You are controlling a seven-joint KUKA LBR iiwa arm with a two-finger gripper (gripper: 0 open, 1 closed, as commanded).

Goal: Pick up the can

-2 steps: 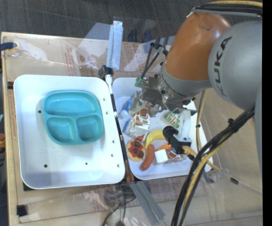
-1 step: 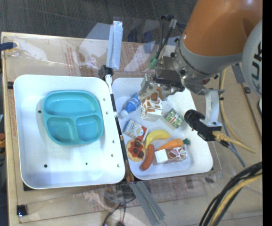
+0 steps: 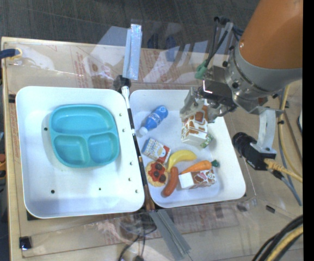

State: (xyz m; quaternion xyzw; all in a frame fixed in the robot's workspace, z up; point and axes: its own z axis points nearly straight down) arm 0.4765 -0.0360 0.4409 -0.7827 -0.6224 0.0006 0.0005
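Two shallow white bins [image 3: 26,145] sit side by side on the tabletop. What looks like the red-labelled can [image 3: 200,179] lies on its side at the right bin's near edge, just below an orange toy carrot [image 3: 197,167]. The pincer [image 3: 200,109] hangs over a brown-and-white carton [image 3: 195,131] farther back; whether it is open or closed cannot be told.

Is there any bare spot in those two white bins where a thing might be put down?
Left bin: a broad bare strip around the blue tray, widest along the near edge. Right bin: bare floor at the far left corner beyond the blue bottle, and a strip by the right wall. Its near half is crowded: banana, carrot, sausage, small cartons.
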